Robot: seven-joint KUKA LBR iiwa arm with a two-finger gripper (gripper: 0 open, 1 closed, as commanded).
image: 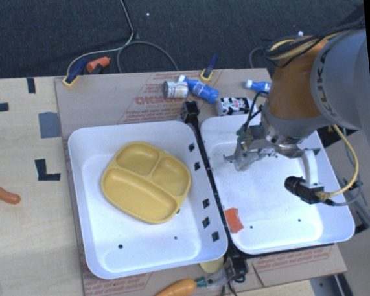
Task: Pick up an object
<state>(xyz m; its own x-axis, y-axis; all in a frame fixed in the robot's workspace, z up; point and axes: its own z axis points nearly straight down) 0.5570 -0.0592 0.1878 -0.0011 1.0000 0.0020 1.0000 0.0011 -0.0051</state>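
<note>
A small orange block point(233, 220) lies in the right bin point(291, 231), close to that bin's left wall. A yellow divided plate point(146, 180) lies flat in the left bin point(97, 250). My gripper point(240, 160) hangs low over the upper left part of the right bin, below the grey arm with its orange band point(296, 88). It is well above the orange block in the view and apart from it. Nothing shows in the gripper.
A toy carrot point(174, 289) lies on the cardboard in front of the bins. A toy sausage point(1, 190) rests on the bench far left. Small bottles and blue clamps point(192, 88) sit behind the bins. A black cable fitting point(303, 188) hangs from the arm over the right bin.
</note>
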